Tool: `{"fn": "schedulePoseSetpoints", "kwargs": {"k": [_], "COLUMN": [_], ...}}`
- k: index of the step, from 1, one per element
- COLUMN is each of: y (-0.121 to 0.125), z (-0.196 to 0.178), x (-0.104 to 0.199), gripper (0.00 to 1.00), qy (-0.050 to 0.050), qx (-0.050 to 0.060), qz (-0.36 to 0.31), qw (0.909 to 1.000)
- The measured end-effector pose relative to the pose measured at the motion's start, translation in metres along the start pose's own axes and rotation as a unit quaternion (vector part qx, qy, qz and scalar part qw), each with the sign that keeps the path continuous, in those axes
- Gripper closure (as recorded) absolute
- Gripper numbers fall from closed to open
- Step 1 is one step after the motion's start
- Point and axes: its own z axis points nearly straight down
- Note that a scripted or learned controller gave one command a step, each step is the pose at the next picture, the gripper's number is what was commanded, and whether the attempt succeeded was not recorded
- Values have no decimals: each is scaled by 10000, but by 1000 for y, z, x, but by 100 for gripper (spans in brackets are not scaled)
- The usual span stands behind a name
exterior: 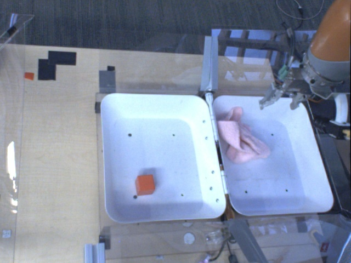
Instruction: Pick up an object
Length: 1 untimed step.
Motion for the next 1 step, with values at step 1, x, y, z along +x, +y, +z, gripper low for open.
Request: {"fn": "schedulePoseSetpoints", "kwargs": {"k": [1], "y": [-29], "z": [144], "x": [32], "gripper": [0], "qy": [5], "qx": [4], "qz": [-488], "qw": [9988]}}
